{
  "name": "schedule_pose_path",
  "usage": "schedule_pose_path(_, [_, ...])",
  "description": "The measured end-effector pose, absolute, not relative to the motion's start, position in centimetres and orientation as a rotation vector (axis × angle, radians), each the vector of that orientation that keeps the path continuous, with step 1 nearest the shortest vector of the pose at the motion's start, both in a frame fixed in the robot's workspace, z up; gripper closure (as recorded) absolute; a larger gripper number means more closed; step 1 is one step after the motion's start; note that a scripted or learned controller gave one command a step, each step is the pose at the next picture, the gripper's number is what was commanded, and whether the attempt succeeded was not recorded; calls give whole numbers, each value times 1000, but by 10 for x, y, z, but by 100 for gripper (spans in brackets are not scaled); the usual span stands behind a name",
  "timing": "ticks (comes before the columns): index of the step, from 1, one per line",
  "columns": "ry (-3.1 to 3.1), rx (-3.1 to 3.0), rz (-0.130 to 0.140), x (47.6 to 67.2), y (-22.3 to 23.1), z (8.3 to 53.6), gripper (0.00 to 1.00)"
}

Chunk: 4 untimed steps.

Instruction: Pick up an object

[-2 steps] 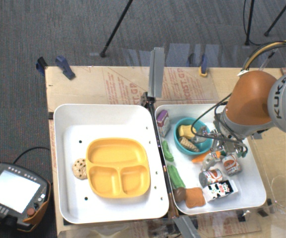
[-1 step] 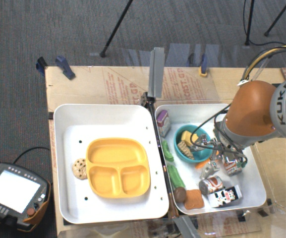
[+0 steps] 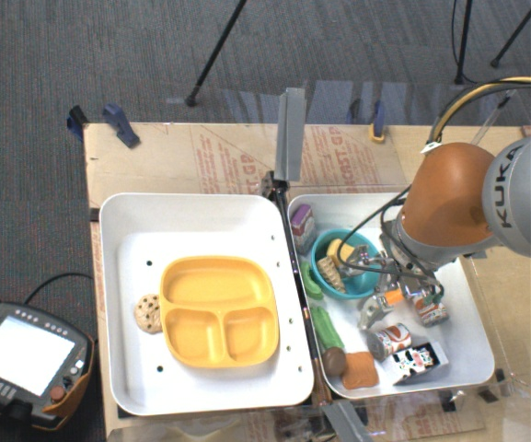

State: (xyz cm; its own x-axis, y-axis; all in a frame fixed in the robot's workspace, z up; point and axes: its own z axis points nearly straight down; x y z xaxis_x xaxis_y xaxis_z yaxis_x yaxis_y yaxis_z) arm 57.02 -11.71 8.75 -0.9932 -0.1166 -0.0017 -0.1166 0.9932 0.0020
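In the right-hand bin (image 3: 475,325), the arm (image 3: 449,196) reaches in from the right and its tool (image 3: 382,295) hangs low over the clutter — whether it is spread or pressed together I cannot tell, for the wrist hides much of it. Just left of the tool sits a teal bowl (image 3: 339,261) with a yellowish item inside. Just below the tool lies a small red-and-white can (image 3: 392,340), and beside that a black-and-white carton (image 3: 418,358). A brown block (image 3: 361,369) lies near the front edge, with a green, cucumber-like piece (image 3: 327,328) along the bin's left wall. The left bin (image 3: 122,247) bears a yellow divided plate (image 3: 219,309) — a cookie (image 3: 148,313) touches its left rim.
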Motion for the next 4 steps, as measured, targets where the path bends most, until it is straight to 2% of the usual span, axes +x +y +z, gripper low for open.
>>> schedule_pose_path(1, [3121, -331, 0, 588, -112, 88, 0])
schedule_pose_path(2, [3117, -329, -2, 590, -112, 100, 100])
schedule_pose_path(3, [3120, -330, 0, 589, -112, 98, 0])
schedule_pose_path(4, [3107, -455, -3, 594, -91, 88, 0])
